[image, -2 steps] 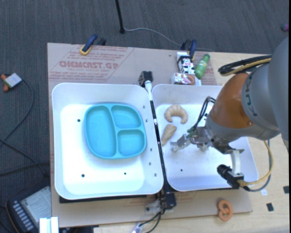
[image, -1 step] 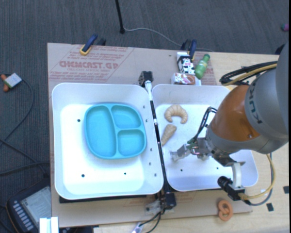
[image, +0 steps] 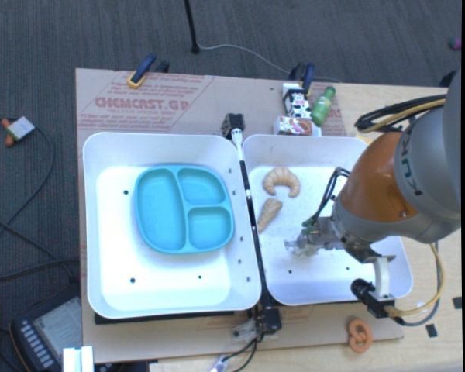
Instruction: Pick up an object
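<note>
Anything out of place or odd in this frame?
One thing: a small orange ring lies on the cardboard outside the right bin. The croissant and cone-shaped pastry sit inside it.

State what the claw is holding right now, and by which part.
Cannot be told: the claw sits low over the right bin, apart from the croissant and cone-shaped pastry, with nothing visibly between it.

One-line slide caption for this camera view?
KUKA arm's claw low in the right bin near a croissant and a cone-shaped pastry; a blue divided plate lies in the left bin.
</note>
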`<state>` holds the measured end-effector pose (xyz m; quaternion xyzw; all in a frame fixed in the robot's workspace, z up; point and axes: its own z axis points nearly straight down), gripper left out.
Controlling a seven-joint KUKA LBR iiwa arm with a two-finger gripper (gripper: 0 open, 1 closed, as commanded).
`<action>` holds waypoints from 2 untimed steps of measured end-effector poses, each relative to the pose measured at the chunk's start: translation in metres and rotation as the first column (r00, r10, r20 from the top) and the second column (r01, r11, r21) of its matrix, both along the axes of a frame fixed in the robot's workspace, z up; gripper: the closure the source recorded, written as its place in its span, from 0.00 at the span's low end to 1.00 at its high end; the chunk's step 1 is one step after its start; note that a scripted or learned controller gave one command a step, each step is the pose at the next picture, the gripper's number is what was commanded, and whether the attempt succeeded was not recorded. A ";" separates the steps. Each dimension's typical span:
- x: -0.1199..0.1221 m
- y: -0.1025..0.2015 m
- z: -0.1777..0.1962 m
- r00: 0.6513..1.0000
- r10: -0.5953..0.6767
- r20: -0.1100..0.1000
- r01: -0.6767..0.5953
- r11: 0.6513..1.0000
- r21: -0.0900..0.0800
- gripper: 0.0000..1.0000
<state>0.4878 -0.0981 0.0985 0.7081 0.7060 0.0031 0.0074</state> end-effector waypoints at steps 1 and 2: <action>0.024 -0.003 0.025 1.000 0.003 -0.016 -0.003 1.000 0.006 1.00; 0.096 0.001 0.042 1.000 0.004 -0.014 -0.004 1.000 0.004 1.00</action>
